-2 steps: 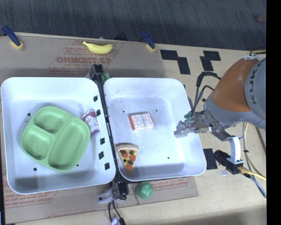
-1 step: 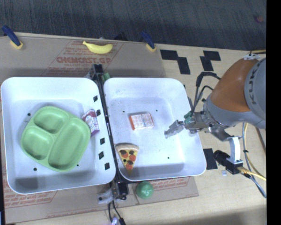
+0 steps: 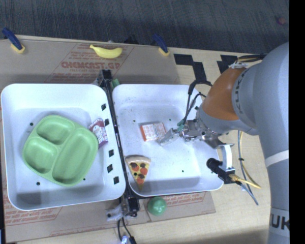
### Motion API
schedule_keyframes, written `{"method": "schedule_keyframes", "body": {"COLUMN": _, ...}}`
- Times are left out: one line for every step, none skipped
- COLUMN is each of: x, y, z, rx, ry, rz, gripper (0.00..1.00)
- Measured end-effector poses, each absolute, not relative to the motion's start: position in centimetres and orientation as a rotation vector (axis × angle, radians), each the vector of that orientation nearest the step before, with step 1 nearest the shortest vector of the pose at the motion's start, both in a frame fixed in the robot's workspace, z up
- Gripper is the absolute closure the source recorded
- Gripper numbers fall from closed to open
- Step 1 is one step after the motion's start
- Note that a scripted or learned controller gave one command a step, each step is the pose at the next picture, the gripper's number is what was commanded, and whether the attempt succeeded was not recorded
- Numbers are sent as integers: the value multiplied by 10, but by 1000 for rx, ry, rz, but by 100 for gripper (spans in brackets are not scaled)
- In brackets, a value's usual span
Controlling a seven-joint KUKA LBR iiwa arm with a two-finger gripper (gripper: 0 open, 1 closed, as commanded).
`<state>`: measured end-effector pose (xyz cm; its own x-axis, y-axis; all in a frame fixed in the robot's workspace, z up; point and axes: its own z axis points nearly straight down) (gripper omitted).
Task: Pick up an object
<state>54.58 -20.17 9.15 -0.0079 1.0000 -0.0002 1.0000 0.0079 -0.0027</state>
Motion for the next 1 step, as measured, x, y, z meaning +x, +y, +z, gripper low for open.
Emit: {"method": "schedule_keyframes", "body": {"x": 613, "y": -211, "z": 92, "rx": -2216, "ry": -2226, "rz": -1, "gripper": 0}}
